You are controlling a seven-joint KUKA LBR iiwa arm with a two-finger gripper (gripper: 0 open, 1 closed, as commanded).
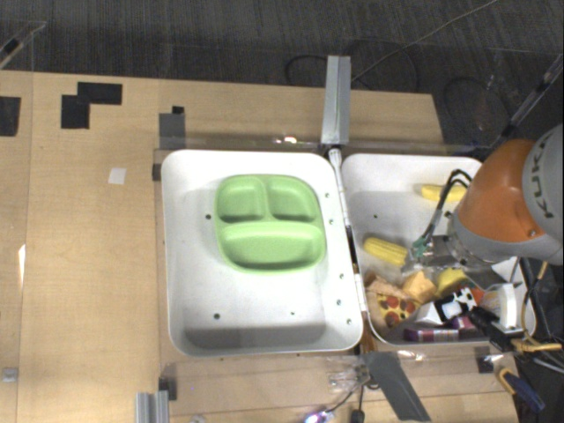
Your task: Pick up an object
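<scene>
A jumble of small toy food pieces point(410, 293) lies in the right shallow white bin point(388, 179), with a yellow corn cob point(385, 251) just beside it. The end effector point(429, 252) hangs over the pile, its finger state impossible to tell. A green divided plastic tray point(267, 220) sits in the left white bin point(189, 263) on the wooden desk point(79, 263).

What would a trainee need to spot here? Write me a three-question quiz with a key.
1. True or false: the green divided plate lies in the left bin.
2. Which bin is the arm over? A) left B) right
3. Fill in: the yellow corn cob lies in the ____ bin, among other toy food.

Key: 1 true. 2 B, the right bin. 3 right.
</scene>
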